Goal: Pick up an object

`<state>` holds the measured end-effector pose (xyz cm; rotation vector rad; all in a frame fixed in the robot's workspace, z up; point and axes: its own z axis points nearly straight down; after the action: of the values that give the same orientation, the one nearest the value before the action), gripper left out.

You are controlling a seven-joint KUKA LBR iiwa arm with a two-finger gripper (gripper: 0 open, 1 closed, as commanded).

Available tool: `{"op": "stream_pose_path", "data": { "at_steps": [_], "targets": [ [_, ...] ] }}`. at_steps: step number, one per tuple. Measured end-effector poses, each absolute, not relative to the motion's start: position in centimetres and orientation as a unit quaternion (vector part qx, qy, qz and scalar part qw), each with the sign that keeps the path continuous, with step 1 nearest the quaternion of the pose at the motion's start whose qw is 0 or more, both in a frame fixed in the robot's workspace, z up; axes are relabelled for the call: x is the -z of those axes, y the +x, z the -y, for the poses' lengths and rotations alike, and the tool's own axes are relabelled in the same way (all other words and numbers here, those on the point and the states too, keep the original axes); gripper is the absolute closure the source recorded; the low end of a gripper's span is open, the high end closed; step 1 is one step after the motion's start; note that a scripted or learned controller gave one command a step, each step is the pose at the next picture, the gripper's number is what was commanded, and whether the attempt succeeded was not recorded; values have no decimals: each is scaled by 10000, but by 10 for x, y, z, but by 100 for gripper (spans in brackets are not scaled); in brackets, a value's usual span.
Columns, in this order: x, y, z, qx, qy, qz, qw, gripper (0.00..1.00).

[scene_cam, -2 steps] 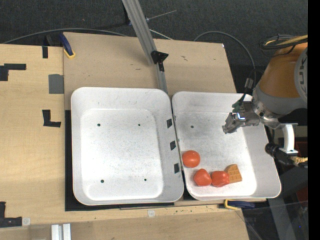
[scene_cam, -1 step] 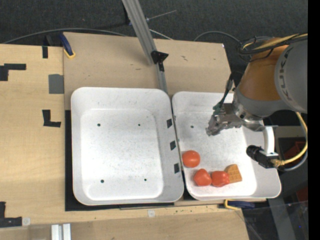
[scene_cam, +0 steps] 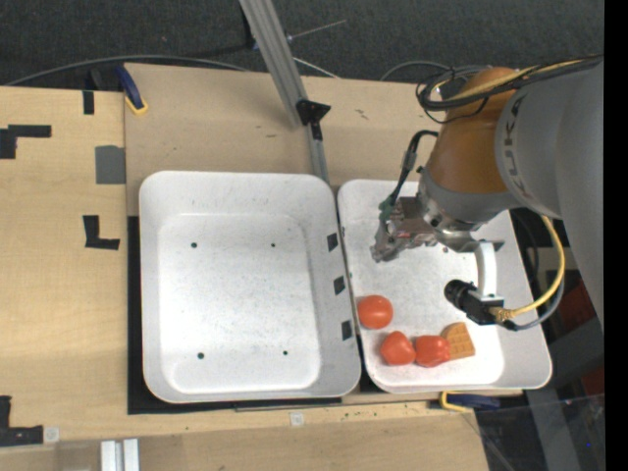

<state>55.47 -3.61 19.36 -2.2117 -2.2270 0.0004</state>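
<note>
Nearest the camera stands the arm's grey and orange wrist, and below it the gripper hangs over the right bin; if it is released or clenched I cannot tell. No object is seen in it. At 6 o'clock from the gripper lie 3 red pieces and 1 orange cracker-like piece, well apart from it. Left bin is at 9 o'clock. I judge the picking is not yet done.
</note>
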Motion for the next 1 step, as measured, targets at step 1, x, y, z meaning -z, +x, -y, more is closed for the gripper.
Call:
{"op": "stream_pose_path", "data": {
  "at_steps": [1],
  "targets": [
    [-198,565,-10,0,-7047,7095,9,100]
  ]
}}
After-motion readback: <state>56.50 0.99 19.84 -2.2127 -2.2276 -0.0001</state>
